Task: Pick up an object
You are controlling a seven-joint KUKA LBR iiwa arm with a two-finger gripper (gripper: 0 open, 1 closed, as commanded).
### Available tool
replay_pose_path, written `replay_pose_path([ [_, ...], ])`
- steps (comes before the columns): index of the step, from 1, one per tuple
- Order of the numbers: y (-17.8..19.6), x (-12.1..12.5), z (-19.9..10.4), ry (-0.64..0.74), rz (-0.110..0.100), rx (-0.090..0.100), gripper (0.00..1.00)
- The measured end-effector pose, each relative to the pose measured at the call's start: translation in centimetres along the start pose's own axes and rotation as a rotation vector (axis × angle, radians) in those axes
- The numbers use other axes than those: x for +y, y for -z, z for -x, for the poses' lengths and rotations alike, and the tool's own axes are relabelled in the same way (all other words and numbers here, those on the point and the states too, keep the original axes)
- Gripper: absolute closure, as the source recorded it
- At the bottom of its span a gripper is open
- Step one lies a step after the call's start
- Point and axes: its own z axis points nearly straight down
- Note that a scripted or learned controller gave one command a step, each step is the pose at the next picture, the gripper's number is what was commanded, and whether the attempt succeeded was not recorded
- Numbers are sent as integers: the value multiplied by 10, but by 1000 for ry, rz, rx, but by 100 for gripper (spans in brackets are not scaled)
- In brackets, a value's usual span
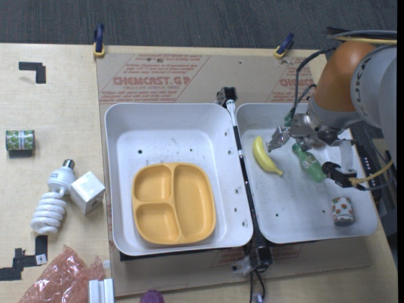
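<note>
From the overhead camera I see the gripper [282,137] low over the right bin [278,227], fingers spread apart with nothing between them. A banana [266,156] lies just beside it, a green bottle [308,163] nearby, and a spotted cup [341,210] well apart.

A spiral bulb [49,204], white cube [88,192] and green can [19,141] lie on the bench.
</note>
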Motion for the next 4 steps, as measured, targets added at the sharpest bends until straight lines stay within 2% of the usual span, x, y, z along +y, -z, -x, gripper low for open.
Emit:
replay_pose_path([
  [1, -13, -47, -12, -2, -9, 2, 0],
  [2, -2, -46, -11, -3, -7, 1, 100],
  [3, -3, -46, -11, -3, -7, 1, 0],
  [4, 8, -45, -11, -5, -5, 0, 100],
])
